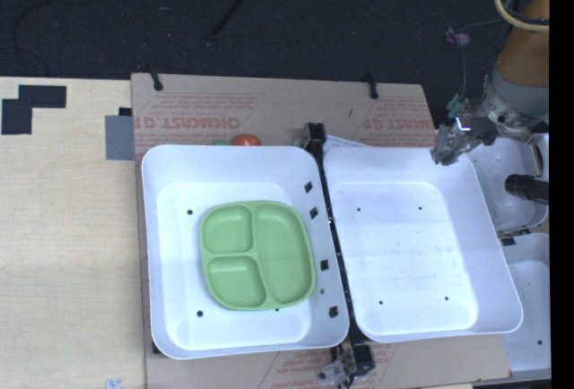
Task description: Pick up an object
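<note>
A: Nearest, what sits at the front of the counter [63, 235]?

B: Item one: left bin [170, 199], shallow, white. Contents: one green divided plate [257, 254], three compartments, lying flat, roughly central in the bin, slightly toward its right wall.

A: Beside it?

B: Item two: right bin [421, 244], shallow, white, its left rim touching the left bin's right rim along a black divider [325, 226] with small clips.

A: Under both?

B: Item three: brown cardboard sheet [269, 109] with red printing, reaching beyond the bins' far edges.

A: Farther back?

B: Item four: small orange-red object [245, 141], outside the left bin, just behind its far rim, on the cardboard; partly hidden, kind unclear.

A: The arm?

B: Item five: gripper [451, 143], above the right bin's far right corner, well apart from the plate. Whether the fingers stand wide or narrow, I cannot tell. Orange band [525, 47] above the wrist. Beyond it, dark floor [269, 2].
</note>
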You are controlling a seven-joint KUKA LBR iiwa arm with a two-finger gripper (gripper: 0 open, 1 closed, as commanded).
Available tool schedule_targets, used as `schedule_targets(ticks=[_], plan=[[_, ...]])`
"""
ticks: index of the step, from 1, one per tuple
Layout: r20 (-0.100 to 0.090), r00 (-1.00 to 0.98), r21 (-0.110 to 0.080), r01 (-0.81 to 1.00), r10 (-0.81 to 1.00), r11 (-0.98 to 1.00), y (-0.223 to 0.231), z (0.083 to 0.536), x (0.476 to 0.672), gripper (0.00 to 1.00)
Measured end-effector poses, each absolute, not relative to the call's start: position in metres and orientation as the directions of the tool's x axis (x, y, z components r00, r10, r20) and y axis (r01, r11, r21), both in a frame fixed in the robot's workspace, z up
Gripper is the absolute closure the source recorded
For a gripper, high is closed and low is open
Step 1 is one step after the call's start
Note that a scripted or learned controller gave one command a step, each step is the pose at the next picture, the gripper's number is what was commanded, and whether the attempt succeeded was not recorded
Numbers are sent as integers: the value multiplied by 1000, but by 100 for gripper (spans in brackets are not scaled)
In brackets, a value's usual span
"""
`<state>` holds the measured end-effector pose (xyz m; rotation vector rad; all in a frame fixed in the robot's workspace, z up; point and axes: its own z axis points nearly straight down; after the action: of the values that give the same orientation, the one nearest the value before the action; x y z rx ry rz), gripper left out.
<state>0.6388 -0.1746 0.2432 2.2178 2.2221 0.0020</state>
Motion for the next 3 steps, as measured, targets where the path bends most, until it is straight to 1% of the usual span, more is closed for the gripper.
schedule_targets(ticks=[1, 2, 3], plan=[[2, -4, -4, 1000, 1000, 4, -116, 233, 629, 100], [2, -4, -4, 1000, 1000, 4, -62, 224, 631, 100], [2, -5, -4, 1000, 1000, 5, -5, 233, 622, 100]])
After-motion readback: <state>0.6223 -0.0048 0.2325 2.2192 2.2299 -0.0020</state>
